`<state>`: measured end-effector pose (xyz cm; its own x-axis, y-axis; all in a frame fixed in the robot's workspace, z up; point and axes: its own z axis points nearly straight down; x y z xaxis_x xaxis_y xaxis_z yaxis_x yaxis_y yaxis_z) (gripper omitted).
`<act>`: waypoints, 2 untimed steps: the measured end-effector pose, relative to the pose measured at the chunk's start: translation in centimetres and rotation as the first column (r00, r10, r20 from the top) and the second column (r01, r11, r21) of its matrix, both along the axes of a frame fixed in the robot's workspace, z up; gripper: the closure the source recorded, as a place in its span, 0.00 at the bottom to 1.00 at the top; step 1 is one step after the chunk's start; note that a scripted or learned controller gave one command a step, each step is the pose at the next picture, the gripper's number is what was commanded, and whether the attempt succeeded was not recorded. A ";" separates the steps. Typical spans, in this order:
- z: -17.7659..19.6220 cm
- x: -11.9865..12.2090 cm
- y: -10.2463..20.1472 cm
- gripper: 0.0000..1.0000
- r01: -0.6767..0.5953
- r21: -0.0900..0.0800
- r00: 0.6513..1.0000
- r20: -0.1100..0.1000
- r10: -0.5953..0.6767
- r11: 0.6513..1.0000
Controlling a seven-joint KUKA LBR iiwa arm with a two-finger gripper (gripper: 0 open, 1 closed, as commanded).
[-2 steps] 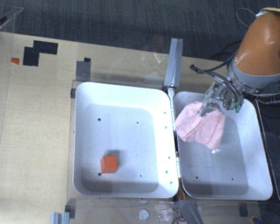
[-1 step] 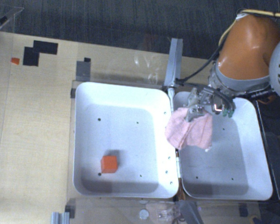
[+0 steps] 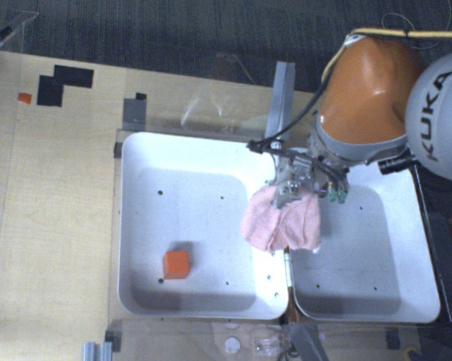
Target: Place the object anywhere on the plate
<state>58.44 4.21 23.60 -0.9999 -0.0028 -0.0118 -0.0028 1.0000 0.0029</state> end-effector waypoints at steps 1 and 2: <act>0.6 -3.0 4.2 1.00 -0.002 0.001 1.000 -0.001 0.002 1.000; -1.0 -6.4 7.5 1.00 -0.001 0.001 1.000 -0.003 0.001 1.000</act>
